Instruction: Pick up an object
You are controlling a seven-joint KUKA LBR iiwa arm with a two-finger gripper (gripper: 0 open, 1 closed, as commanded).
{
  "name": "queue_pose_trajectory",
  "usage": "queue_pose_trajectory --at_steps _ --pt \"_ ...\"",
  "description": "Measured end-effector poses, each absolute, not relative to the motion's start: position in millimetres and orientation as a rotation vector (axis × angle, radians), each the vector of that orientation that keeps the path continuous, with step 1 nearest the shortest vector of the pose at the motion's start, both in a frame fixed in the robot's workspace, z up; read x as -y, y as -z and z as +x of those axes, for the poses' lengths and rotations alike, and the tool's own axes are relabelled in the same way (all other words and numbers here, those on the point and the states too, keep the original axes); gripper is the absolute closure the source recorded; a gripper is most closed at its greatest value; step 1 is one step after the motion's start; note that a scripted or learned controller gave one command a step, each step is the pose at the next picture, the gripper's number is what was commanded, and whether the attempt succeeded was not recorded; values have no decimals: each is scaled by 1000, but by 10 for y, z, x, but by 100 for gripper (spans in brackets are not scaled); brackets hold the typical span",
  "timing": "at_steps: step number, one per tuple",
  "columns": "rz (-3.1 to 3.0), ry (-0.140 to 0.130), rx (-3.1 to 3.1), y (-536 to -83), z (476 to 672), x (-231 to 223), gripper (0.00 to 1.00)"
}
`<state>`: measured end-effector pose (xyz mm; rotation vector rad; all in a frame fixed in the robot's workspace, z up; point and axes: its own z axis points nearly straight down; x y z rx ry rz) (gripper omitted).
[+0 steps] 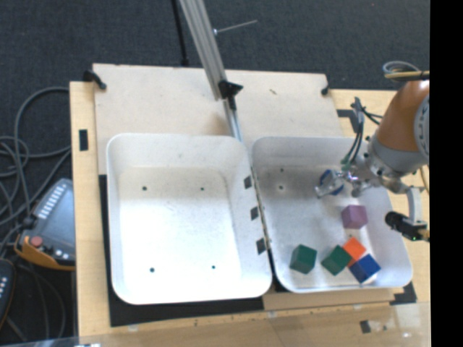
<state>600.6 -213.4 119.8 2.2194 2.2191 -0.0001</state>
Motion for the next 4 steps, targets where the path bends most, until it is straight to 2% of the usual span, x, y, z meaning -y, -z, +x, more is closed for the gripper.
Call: queue_pose_trajectory --at_steps 1,2,3,4 --pt "2213 -3 -2223 -969 6529 2043 0" --pt "2206 2 -2227 -1095 6516 2066 100" --pt "2209 -9 -2230 -1477 6721 1165 100" --pt "2211 -7 -2233 -1995 6347 164 100"
